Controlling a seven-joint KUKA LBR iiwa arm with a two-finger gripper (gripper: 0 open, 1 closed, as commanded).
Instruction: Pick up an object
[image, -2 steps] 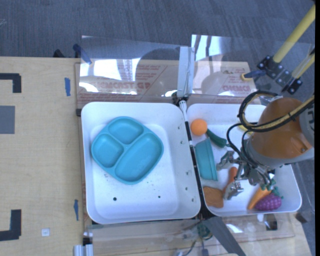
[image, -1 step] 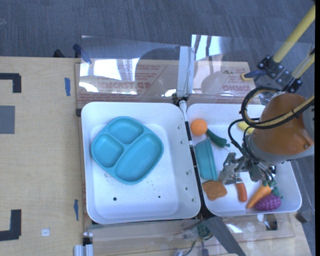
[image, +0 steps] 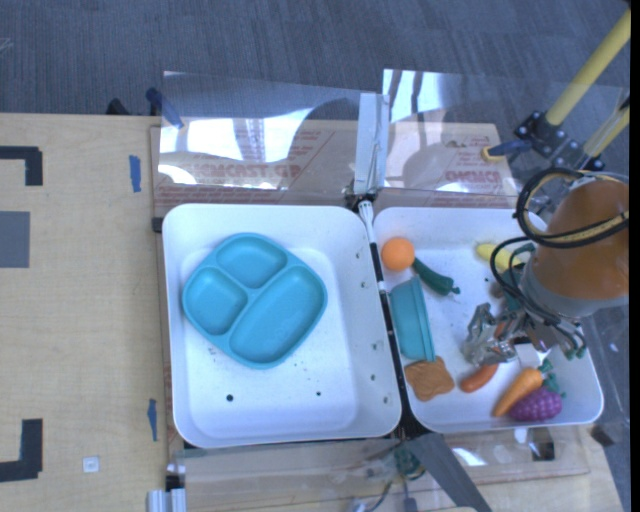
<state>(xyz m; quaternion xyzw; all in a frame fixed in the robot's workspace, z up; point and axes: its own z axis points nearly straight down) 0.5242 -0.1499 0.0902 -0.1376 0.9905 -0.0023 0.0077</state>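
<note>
My gripper (image: 489, 338) hangs low over the right bin (image: 590, 400), under the arm's orange band. Just below it lies a small red-orange carrot-like piece (image: 478, 379); I see nothing held in the gripper. To its right sit a larger carrot (image: 519, 390) and a purple grape bunch (image: 540, 405). A brown cookie (image: 430, 379) lies to the lower left. A teal block (image: 412, 320) rests along the bin's left wall. An orange ball (image: 398, 253) and a green vegetable (image: 435, 276) lie toward the back. A yellow piece (image: 487, 252) is partly hidden by cables.
The left bin (image: 200, 400) holds a blue divided plate (image: 255, 298). A raised divider (image: 385, 320) separates the two bins. Black cables (image: 530, 215) loop around the arm above the right bin's back right corner. Clear plastic panels (image: 260, 130) stand behind both bins.
</note>
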